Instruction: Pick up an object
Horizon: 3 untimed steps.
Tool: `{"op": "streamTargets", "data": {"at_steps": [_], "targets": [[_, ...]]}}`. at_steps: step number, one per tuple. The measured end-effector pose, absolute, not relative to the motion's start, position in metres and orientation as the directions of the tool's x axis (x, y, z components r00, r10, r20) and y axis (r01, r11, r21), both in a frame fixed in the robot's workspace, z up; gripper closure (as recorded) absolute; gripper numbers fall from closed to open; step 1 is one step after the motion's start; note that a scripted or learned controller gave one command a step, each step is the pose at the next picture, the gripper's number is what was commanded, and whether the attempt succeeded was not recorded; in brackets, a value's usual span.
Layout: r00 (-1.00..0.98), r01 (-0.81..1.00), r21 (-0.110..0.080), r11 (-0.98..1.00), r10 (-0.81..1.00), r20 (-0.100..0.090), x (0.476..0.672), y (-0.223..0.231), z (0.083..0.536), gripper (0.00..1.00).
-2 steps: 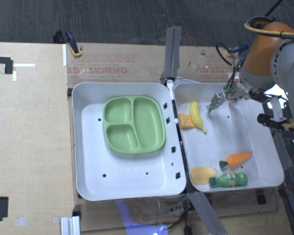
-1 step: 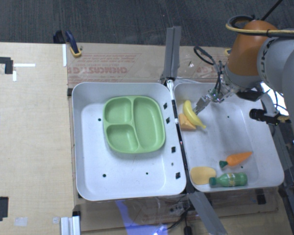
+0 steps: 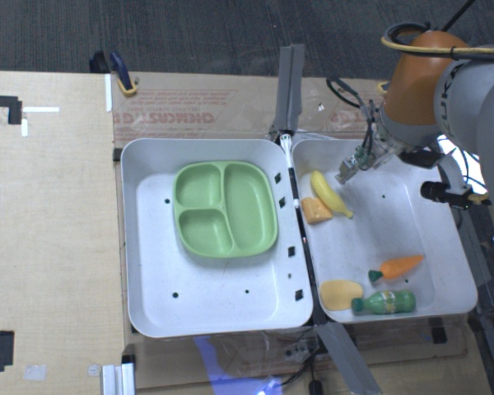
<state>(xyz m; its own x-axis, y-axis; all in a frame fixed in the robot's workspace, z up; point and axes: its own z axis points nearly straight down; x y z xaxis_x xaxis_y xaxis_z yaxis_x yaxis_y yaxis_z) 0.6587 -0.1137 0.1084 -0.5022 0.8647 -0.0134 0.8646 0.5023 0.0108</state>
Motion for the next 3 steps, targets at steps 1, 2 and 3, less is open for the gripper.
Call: {"op": "streamTargets", "data": {"at_steps": [1, 2, 3], "targets": [[-0.502, 0.865, 0.010, 0.502, 0.865, -0.013, 0.659, -0.114, 0.108, 0.00], [-0.502, 0.865, 0.010, 0.502, 0.865, -0.013, 0.659, -0.114, 0.108, 0.00], [-0.368, 0.930, -0.001, 0.368, 0.930, -0.001, 0.591, -0.101, 0.092, 0.00]]}}
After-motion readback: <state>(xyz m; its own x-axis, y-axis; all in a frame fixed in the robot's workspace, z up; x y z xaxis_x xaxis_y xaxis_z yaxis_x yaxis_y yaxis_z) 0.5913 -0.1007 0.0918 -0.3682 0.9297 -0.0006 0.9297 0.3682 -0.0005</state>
